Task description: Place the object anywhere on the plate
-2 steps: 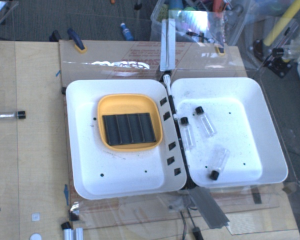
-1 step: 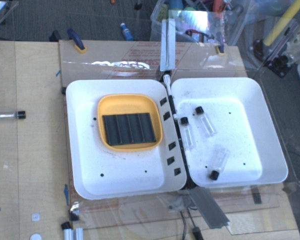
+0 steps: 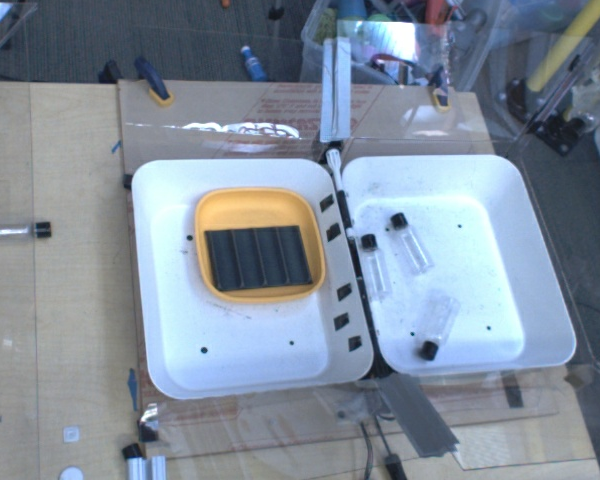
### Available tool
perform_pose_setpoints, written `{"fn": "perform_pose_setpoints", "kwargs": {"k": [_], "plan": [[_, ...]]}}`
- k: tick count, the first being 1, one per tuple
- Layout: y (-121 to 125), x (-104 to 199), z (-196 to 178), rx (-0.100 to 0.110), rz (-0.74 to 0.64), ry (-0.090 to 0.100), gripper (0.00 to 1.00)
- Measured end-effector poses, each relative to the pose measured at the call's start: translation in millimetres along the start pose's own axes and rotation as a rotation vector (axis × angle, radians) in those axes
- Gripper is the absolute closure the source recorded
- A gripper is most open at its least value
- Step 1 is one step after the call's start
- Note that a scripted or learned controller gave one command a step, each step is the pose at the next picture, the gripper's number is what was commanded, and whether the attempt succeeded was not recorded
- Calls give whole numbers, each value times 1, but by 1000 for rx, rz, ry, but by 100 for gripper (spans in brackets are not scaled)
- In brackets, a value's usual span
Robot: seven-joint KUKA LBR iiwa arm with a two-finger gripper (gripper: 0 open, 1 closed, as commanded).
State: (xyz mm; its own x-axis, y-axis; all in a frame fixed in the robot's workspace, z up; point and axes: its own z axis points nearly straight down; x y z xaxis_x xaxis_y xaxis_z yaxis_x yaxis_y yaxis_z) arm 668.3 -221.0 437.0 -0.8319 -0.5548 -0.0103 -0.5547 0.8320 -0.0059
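Task not started: three clear vials [image 3: 409,243] lie in the right bin [image 3: 500,183]; the yellow plate [image 3: 212,213] in the left bin [image 3: 165,268] bears a dark ridged block [image 3: 258,257]. Jaw state: cannot tell.

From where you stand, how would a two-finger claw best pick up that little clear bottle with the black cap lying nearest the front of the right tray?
Probably from straight above, closing across the middle of the clear vial. It lies flat on the right bin's floor, slanted with its black cap toward the front, so the fingers should straddle its narrow width, not its length. Nothing lies against it, leaving room either side.
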Motion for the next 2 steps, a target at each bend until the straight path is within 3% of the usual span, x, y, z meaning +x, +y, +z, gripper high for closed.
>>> {"fn": "perform_pose_setpoints", "kwargs": {"k": [1, 2], "plan": [[0, 0, 0, -1, -289, -1, 100], [0, 1, 1, -3, -738, -1, 100]]}}
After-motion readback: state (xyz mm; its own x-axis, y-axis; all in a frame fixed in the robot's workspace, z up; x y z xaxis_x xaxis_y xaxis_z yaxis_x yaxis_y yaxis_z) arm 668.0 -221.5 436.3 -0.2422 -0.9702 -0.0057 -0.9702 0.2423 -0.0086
